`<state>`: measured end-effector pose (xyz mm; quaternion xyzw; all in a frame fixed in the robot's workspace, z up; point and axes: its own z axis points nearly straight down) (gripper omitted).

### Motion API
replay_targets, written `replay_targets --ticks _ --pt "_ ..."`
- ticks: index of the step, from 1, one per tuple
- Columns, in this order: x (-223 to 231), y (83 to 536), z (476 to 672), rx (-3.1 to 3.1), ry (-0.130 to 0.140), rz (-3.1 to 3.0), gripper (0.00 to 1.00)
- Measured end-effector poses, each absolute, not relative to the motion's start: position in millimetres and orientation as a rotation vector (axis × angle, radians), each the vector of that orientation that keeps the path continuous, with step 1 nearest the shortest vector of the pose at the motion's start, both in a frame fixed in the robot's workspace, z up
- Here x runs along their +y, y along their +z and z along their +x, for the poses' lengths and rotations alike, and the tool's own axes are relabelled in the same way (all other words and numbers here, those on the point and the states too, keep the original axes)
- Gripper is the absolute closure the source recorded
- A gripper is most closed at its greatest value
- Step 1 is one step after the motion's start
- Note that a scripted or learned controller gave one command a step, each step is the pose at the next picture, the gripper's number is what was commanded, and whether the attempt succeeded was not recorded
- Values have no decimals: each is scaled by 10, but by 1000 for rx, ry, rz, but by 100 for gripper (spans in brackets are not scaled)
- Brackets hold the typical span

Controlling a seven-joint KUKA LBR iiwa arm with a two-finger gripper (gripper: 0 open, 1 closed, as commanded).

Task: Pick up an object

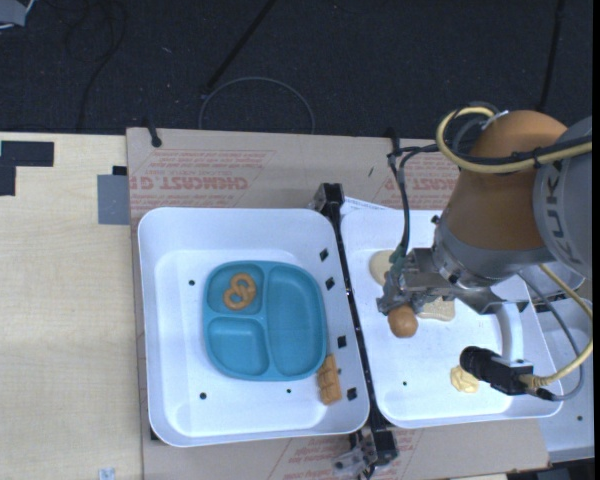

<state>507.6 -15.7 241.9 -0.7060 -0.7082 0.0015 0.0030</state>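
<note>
At frame centre-right, over the right bin (pixel 420 408), the gripper (pixel 398 306) has its jaws closed on a brown roll (pixel 403 322). A blue tray (pixel 290 328) sits in the left bin (pixel 170 368).

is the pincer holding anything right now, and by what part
It seems so: the pincer has a small round brown bread-roll-like object at its tips, gripped by the top, over the right white bin. The exact contact is hard to tell.
</note>
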Motion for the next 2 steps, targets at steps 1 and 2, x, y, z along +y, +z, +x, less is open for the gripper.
replay_targets --ticks 1,2 --pt "412 2446 5147 -2225 2 -2213 100" --pt "871 2260 5303 -2223 4 -2215 100"
